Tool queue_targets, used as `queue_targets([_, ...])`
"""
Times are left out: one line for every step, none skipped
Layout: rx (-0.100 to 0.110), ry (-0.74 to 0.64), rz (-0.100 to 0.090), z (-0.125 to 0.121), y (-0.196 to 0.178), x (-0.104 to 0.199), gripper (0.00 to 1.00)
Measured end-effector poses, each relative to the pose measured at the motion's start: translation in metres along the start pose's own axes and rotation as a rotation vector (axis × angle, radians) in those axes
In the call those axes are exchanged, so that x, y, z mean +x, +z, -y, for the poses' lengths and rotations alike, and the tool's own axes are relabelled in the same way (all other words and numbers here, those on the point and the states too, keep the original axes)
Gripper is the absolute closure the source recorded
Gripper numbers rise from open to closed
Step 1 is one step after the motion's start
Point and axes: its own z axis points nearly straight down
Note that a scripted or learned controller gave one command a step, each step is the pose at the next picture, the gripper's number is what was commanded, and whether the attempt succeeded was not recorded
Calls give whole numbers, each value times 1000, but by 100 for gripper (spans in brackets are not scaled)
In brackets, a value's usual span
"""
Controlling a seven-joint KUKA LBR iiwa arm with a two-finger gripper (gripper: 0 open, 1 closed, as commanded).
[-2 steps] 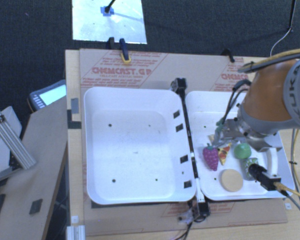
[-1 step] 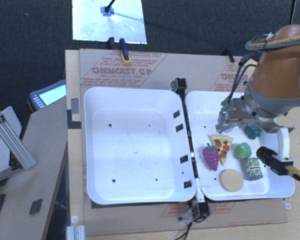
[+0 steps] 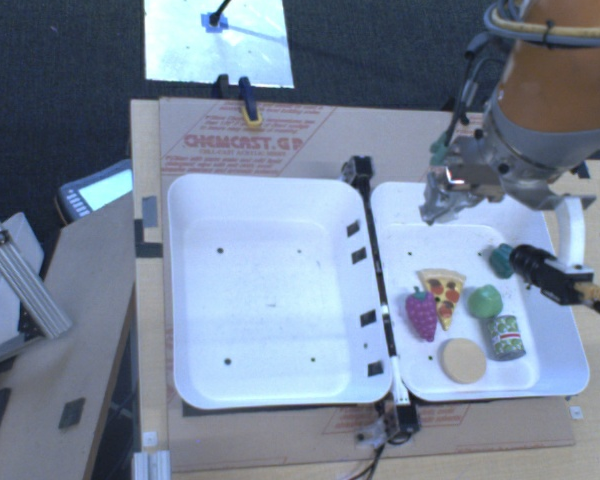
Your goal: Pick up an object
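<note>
The pizza slice lies flat in the right bin, below the gripper and well apart from it. Touching the slice's lower left edge is a purple grape bunch; a green ball sits just to its right, above a small labelled can, and a tan round cookie lies lowest (farthest from the gripper). The gripper hangs over the bin's far edge; whether its jaws are wide or narrow cannot be told. The left bin lies far to its left.
</note>
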Motion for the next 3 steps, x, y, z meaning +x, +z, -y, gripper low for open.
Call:
queue_targets([8,2,1,-12,-18,60,100])
queue_targets([4,1,-1,-15,-99,130,100])
queue_targets([9,4,1,-80,-66,184,100])
